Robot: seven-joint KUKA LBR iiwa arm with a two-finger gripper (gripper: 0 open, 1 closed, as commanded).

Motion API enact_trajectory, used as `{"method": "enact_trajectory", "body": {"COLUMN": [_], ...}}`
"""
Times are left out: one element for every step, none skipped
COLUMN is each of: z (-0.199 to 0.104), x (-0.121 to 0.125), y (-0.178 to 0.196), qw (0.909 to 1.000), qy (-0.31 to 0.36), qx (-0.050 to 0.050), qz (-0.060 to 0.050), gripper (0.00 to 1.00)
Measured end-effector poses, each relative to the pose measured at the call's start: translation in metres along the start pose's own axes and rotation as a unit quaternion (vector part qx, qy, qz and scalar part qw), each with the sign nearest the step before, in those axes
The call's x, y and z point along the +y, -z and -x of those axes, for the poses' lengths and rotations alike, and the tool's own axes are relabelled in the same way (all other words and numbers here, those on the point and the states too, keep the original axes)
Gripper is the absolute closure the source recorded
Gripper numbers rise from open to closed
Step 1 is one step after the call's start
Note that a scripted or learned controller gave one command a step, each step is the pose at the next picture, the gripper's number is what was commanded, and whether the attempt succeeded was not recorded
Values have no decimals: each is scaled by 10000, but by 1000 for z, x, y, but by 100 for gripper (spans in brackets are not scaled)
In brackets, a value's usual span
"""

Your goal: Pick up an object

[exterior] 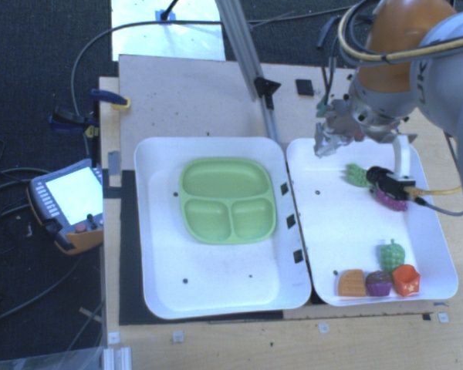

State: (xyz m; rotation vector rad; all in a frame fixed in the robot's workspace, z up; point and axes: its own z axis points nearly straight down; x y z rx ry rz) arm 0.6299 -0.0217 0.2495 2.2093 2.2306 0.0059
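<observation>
A grey robot arm (pixel 432 60) with an orange band reaches in from the right over a bench (pixel 185 91) holding two shallow white bins side by side. The left bin (pixel 158 284) holds a green divided plate (pixel 228 199), lying flat near its middle. The right bin (pixel 324 230) holds the small things the arm could pick: a green knobbly toy (pixel 357 176) near the far side, a purple piece (pixel 389 200) just beside it and partly under a black attachment with a cable, and a cluster in the near right corner, made up of an orange block (pixel 351 282), a purple ball (pixel 378 283), a red-orange piece (pixel 406 279) and a green leafy piece (pixel 392 253).

The gripper (pixel 325 143) hangs over the far left part of the right bin, above bare white floor, near the green knobbly toy but apart from it. Its fingers look drawn close together with nothing between them (they are small and blurred, so whether they are fully closed cannot be told).

As a judgement, the task is at an early stage: nothing is lifted, every item lies on the bin floor, and the reach, grasp and lift are all left to do.
</observation>
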Motion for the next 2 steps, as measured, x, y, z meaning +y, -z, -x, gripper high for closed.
{"method": "enact_trajectory", "body": {"z": [-45,-97], "x": [15,23], "y": [0,-1], "qw": [10000,10000], "qy": [-1,-2], "qx": [1,2], "qz": [-2,-4], "gripper": [100,100]}}
